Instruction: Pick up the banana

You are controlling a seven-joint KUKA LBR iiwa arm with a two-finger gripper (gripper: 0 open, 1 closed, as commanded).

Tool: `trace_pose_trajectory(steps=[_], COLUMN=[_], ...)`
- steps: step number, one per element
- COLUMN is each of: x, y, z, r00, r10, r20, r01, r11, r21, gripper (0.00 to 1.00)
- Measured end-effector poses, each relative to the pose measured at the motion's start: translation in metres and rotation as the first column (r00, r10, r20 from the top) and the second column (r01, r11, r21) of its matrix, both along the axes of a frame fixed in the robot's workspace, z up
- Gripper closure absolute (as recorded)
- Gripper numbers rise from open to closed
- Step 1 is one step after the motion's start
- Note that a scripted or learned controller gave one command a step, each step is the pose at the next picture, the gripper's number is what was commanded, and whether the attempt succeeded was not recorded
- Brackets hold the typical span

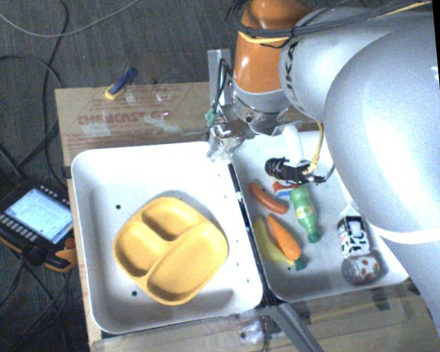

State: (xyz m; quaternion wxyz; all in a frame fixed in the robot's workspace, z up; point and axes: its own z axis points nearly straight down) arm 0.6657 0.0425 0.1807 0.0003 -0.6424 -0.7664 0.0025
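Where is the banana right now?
The banana lies in the right bin, near its left wall, tucked against the carrot and below the sausage.

The left white plastic bin (93, 222) holds the yellow divided plastic plate (171, 248) near its middle. To that plate's right, in the right white plastic bin (331, 280), the yellow banana (267, 242) lies nearest, touching the orange toy carrot (285, 240). Beyond the carrot stands the green plastic bottle (306, 213), then the printed can (353, 236). The hand (222, 136) hangs over the bins' shared wall, behind the plate.
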Motion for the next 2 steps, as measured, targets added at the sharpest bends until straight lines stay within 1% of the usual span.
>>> trace_pose_trajectory(steps=[1, 2], x=[0.005, 0.002], y=[0.062, -0.002], z=[-0.091, 0.001], r00=[0.972, 0.999], r10=[0.233, -0.048], r20=[0.015, 0.002], r01=[-0.233, 0.048], r11=[0.973, 0.999], r21=[-0.002, -0.001], gripper=[1.00, 1.00])
